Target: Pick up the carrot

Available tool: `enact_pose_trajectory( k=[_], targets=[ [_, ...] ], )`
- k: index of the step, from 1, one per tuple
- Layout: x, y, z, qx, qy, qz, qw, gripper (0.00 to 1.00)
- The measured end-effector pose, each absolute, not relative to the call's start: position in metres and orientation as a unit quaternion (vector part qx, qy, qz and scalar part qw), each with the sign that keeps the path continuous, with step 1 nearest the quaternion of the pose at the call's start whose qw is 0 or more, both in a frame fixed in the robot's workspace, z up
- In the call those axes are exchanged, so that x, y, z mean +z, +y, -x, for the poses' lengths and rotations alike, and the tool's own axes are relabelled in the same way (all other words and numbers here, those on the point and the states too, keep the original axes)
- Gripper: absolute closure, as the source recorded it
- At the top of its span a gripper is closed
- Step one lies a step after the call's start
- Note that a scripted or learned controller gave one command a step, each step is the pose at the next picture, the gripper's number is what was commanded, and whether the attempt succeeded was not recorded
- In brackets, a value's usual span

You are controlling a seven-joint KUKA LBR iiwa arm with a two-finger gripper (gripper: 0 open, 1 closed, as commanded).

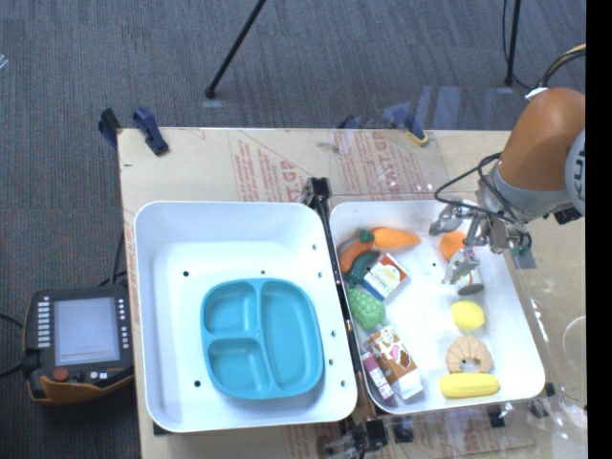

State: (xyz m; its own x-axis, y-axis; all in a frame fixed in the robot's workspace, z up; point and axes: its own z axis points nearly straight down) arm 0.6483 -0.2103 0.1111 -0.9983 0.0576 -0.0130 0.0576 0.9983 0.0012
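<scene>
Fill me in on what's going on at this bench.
A robot arm reaches in from the right over the right bin, which holds toy food. Its gripper hangs near the bin's upper right, close to a small orange piece. The carrot it is meant to pick up lies apart at the bin's upper left, not held. The left bin holds a blue divided plate.

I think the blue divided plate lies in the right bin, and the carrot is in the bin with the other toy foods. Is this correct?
Not quite. The camera view shows the blue divided plate in the left bin, not the right one. The carrot does lie in the right bin with the other toy foods.
</scene>
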Motion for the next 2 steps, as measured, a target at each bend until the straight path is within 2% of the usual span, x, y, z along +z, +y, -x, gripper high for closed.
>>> enact_pose_trajectory(
  k=[1, 2],
  targets=[
    [0.088, -0.214, -0.642, 0.0012, 0.996, -0.092, 0.001, 0.00],
    [0.100, -0.213, -0.645, 0.0011, 0.996, -0.089, 0.004, 1.00]
  ],
)
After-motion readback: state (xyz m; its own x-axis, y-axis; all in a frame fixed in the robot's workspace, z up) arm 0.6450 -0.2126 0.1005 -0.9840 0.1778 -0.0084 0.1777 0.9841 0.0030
